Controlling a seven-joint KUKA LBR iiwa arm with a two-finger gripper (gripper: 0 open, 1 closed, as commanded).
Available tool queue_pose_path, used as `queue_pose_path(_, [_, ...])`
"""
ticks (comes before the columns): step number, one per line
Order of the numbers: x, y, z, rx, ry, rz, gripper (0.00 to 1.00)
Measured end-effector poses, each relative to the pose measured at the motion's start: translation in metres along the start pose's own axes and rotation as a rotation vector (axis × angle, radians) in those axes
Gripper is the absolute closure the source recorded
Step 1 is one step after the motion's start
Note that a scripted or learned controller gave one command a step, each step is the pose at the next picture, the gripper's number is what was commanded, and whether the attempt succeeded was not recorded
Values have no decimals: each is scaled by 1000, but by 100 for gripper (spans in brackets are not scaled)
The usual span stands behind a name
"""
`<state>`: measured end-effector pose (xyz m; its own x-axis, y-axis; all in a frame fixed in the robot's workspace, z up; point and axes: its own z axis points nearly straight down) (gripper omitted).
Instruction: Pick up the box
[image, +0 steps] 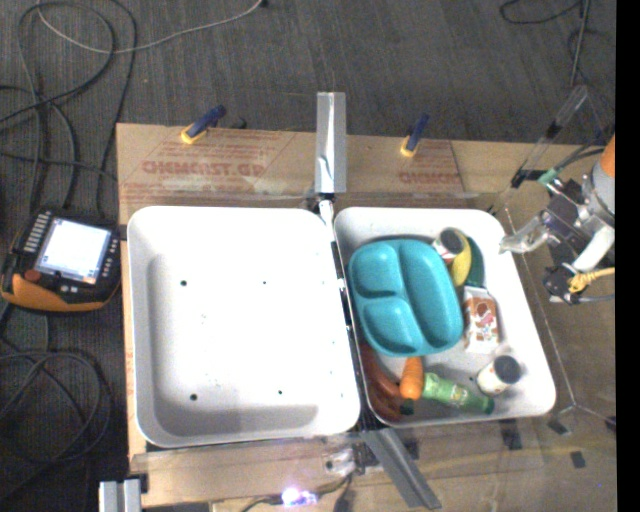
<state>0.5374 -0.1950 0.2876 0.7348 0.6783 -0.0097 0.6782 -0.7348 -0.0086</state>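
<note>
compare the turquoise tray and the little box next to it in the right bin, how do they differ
The turquoise tray is far larger than the box and takes up much of the right bin. The tray is one plain colour with moulded compartments; the box is white with red and brown print. The tray lies tilted, partly over other items; the box lies flat on the bin floor beside the tray's right edge. Both sit in the right bin.

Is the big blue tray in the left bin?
No, the blue tray lies in the right bin, beside the small box.
</note>
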Motion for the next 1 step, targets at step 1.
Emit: queue_pose_path(1, [19,-100,84,3,1,201,0])
